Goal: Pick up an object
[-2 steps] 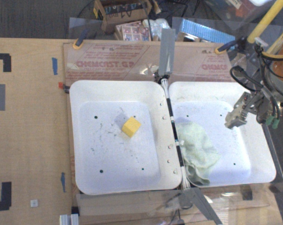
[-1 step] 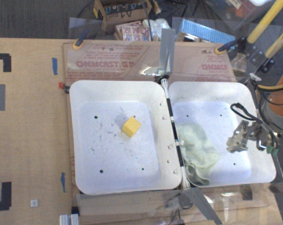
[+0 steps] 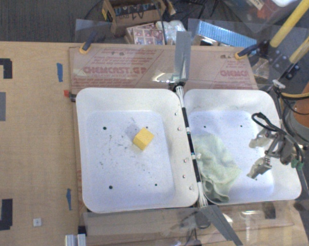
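A: Where is the arm?

B: It comes in from the right edge of the frame, low over the right bin. The gripper hangs above the bin's right half, its two pale fingers spread well apart, one toward the upper side and one toward the lower. Nothing sits between them. Black cable loops just above the wrist.

A: And the things to pick?

B: A small yellow block lies near the middle of the left bin, well apart from the gripper. A crumpled pale green cloth lies in the right bin, against its left wall and lower left corner, left of the gripper and not touching it.

A: Any writing?

B: A clear sheet behind the bins, upper middle of the frame, carries red lettering seen reversed; it looks like "CHEMCAST", though I cannot read it surely.
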Robot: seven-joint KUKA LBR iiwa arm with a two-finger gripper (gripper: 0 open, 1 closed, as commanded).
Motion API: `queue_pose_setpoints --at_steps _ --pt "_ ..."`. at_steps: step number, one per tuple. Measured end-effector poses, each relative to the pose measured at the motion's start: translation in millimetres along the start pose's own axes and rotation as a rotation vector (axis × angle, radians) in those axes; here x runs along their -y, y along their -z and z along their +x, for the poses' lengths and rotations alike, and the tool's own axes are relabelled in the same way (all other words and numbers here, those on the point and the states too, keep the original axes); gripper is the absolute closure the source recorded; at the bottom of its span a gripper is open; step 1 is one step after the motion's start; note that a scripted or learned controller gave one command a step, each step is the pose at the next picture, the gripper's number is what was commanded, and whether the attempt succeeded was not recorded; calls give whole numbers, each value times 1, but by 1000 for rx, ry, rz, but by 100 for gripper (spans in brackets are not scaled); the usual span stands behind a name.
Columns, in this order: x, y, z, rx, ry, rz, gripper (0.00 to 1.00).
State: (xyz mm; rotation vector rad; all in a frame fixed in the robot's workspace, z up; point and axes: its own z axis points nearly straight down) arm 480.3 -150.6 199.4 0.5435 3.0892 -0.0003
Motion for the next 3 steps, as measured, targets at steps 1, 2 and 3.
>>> queue_pose_setpoints --at_steps 1,2,3 --pt "-17 -110 5 4 -533 -2 0" --pt "-18 -99 4 7 -532 -5 100" --pt "-79 1 -71 -1 -501 1 100"
